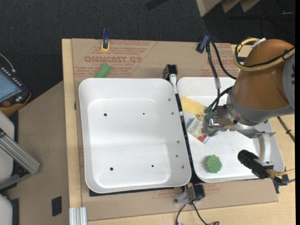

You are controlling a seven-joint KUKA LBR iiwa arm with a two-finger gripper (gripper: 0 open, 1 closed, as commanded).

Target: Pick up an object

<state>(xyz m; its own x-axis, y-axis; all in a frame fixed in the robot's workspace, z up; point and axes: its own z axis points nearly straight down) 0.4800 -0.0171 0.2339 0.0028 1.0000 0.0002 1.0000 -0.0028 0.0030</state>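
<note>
Progress check: nothing lifted yet. My jaws (pixel 209 122) are down in the right bin (pixel 243 172) over a small colourful packet (pixel 196 128); can't tell if they're spread or pinching. Green ball (pixel 213 163) sits nearby.

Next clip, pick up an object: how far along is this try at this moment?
Done: the grey arm with the orange band has reached over the right white bin, its gripper low among the flat yellow piece and the small blue, white and red packet. In hand: nothing visibly held; whether it grips anything is hidden. Left: securing and lifting an item. The bumpy green ball lies untouched.
</note>
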